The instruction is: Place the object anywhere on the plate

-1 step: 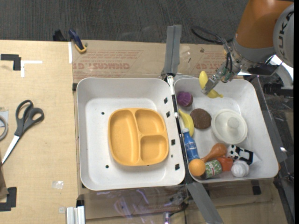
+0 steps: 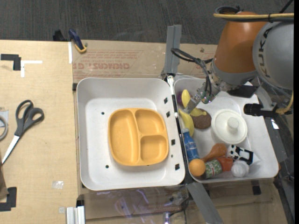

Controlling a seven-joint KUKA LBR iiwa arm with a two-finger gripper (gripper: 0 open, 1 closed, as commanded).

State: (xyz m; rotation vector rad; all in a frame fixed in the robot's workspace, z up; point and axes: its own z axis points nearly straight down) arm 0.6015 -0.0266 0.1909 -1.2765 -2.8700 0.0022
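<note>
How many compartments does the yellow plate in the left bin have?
3. The yellow plate has one long compartment along its left side, one at upper right, and one at lower right. All appear unoccupied and fully in view.

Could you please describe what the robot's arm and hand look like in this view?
The arm is bulky and rounded: pale grey shells, with a wide orange band above the wrist. Part of the dark KUKA lettering runs down the grey shell. A thin black cable loops out from the wrist. The hand is small, slim and metallic grey, far narrower than the arm.
</note>
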